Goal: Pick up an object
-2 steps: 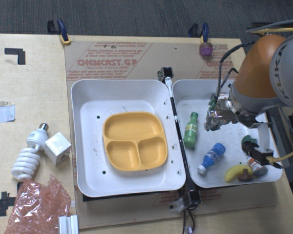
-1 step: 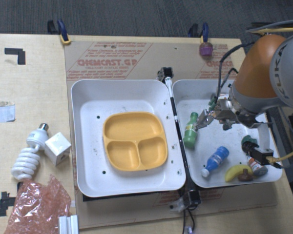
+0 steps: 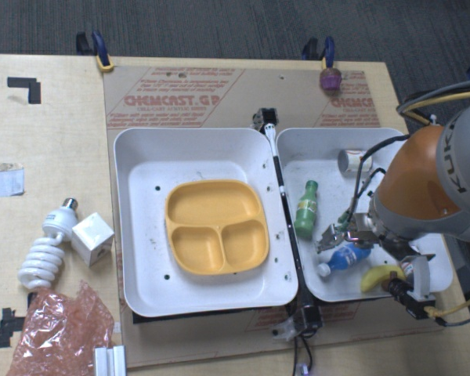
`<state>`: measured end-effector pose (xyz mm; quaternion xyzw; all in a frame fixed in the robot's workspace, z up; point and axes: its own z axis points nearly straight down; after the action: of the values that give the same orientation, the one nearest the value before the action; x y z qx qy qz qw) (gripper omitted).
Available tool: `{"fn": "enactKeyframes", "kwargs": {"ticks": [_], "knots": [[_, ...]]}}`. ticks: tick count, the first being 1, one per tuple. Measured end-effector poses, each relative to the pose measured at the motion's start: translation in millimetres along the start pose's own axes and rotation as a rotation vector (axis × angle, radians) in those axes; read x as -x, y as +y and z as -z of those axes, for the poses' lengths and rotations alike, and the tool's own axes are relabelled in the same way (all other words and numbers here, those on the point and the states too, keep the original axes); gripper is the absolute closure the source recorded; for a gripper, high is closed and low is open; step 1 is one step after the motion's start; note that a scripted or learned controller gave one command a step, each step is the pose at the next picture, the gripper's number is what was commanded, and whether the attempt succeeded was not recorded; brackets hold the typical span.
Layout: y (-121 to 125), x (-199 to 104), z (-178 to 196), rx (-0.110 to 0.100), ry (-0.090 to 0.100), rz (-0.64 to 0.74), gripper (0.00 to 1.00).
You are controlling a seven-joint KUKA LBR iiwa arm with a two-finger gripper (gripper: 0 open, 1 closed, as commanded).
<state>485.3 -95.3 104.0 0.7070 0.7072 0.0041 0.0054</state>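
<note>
In the right bin lie a green bottle, a blue-and-white bottle, a yellow banana and a small white cup. My gripper reaches in from the right and hangs low over the bin. It is just above the blue bottle's upper edge and to the right of the green bottle. The orange and grey wrist hides the bin's right part.
The left bin holds a yellow divided tray. On the bench to the left are a spiral light bulb, a white cube and a crumpled pink bag. A purple object sits behind the bins.
</note>
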Motion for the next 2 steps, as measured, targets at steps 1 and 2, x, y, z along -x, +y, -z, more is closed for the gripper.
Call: {"fn": "enactKeyframes", "kwargs": {"ticks": [1, 2], "knots": [[3.3, 3.2, 11.2, 0.012, -0.009, -0.004, 1.00], [-5.6, -61.5, 88.5, -0.012, 0.001, 0.001, 1.00]]}}
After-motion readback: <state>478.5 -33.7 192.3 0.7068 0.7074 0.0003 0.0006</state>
